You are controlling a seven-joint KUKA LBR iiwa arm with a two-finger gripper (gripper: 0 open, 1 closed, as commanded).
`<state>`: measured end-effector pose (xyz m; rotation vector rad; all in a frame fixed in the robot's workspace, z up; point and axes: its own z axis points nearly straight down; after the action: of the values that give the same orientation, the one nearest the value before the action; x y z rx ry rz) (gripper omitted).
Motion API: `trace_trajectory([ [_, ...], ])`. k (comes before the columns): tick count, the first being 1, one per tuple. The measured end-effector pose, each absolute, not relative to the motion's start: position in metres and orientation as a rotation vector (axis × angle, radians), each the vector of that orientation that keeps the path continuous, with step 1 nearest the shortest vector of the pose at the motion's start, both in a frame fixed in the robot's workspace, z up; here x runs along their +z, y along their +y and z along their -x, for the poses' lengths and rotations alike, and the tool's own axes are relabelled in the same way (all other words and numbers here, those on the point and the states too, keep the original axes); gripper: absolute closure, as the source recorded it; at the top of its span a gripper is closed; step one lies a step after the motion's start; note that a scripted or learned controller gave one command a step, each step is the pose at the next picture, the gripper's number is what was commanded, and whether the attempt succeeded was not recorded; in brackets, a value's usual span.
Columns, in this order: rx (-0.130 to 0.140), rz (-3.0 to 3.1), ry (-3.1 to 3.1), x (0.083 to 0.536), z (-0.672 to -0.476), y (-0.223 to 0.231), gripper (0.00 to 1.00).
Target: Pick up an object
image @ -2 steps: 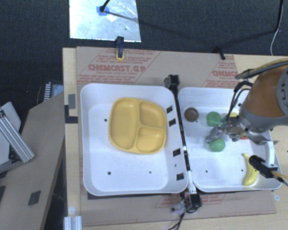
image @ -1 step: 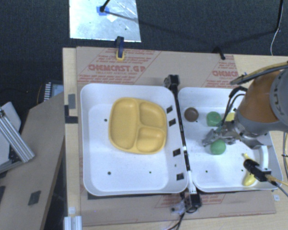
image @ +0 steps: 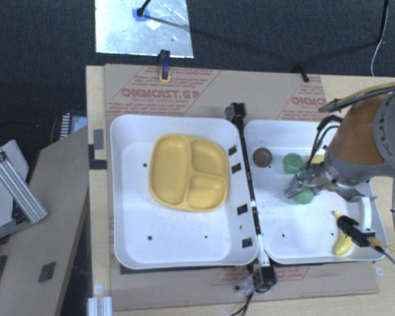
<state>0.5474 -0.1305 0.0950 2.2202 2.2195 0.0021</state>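
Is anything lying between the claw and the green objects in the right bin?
Nothing visible does. The claw is down in the right bin, right against the lower green object, with the other green object just above. The brown ball sits off to the side.

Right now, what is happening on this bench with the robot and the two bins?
A grey robot arm with an orange band reaches from the right into the right bin. Its gripper is low over the bin, right at a green object; whether it holds it, I cannot tell. Another green object, a brown round object and a yellow object also lie in that bin. The left bin holds a yellow divided plate.
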Motion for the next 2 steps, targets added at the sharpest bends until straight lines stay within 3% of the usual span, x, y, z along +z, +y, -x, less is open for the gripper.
trace_trajectory([
  [2, 0.005, -2.213, 2.223, 0.191, -0.544, -0.132, 1.00],
])
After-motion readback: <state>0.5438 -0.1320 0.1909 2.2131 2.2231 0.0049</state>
